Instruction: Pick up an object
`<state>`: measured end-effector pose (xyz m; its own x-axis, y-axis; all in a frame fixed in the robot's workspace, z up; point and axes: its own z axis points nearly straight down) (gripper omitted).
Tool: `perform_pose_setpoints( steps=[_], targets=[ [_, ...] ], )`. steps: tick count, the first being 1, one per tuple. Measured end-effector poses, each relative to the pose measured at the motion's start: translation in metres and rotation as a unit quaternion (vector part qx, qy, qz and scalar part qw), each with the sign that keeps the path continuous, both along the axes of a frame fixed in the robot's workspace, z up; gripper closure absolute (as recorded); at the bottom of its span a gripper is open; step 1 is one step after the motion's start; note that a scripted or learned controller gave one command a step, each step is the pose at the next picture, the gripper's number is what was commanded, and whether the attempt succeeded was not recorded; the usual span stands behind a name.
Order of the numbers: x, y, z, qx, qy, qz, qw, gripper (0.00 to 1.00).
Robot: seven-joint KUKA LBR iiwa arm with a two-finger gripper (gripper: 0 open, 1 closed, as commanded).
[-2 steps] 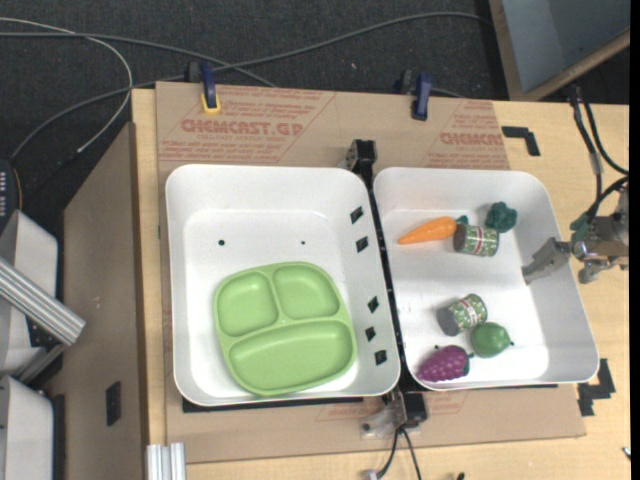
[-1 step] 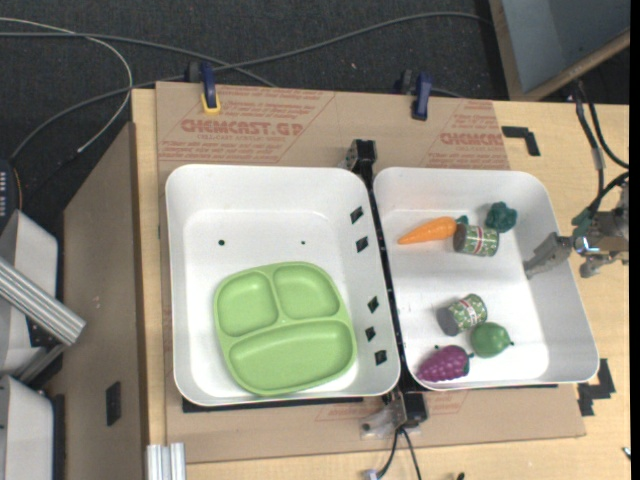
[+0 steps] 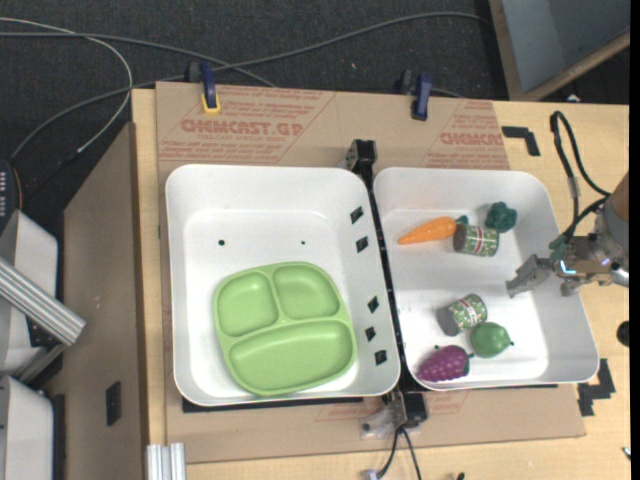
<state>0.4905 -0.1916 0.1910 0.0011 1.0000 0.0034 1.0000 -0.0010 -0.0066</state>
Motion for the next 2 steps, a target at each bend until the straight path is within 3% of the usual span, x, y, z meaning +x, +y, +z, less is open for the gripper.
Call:
perform_pose_setpoints(
  steps=[2],
  targets=[
    [0.004, -0.007, -0.108, -0.0004, -0.002, 0.000, 1.0000, 0.00]
  ],
)
